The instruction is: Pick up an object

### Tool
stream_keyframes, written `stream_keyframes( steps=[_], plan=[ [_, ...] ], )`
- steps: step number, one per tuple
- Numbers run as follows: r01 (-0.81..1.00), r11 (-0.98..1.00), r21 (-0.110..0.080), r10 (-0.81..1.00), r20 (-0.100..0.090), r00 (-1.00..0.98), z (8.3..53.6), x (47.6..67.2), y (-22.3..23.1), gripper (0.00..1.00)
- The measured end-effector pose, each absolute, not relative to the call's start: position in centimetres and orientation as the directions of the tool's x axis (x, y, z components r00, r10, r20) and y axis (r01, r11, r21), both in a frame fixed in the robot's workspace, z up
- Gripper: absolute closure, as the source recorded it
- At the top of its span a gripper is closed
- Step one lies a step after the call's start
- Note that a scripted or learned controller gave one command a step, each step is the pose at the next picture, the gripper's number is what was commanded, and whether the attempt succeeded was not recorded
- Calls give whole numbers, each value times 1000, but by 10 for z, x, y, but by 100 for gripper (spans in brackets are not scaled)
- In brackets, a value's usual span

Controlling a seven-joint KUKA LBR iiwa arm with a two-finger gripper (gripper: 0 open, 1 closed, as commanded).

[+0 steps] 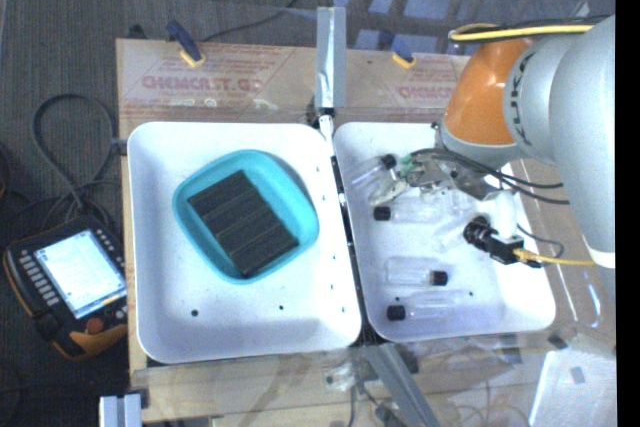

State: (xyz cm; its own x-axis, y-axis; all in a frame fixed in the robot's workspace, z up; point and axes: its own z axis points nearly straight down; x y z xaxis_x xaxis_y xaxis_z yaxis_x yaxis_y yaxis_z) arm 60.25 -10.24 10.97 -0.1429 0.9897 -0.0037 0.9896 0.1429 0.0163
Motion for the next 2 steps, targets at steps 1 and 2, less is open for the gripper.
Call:
stream_keyframes(
  steps=[1, 2],
  plan=[
    [990, 143, 16, 990, -4, -143, 110, 602, -102, 0],
    [990, 143, 16, 990, -4, -143, 110, 602, -102, 0]
  ],
)
